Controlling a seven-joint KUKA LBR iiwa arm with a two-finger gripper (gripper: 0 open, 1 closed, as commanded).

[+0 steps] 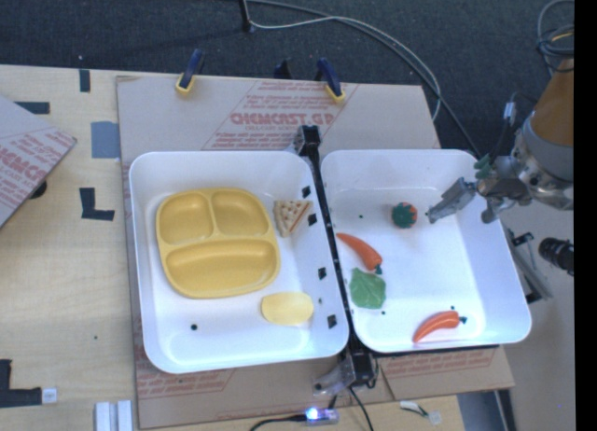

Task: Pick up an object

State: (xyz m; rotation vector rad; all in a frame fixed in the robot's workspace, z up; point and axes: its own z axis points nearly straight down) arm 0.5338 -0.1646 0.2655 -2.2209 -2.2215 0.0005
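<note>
The right bin (485,280) holds a small green and red round toy (403,215), a red-orange pepper (360,250), a green leafy piece (367,289) and an orange chilli (437,325). My gripper (464,212) hovers over the bin's upper right area, just right of the round toy and apart from it. Its fingers are spread open, one pointing left toward the toy, with nothing between them.
The left bin (149,326) carries a yellow divided plate (216,241), a waffle-like wedge (292,215) and a pale yellow oval piece (286,308). A black divider (322,224) runs between the bins. Cables cross the dark floor behind the bench.
</note>
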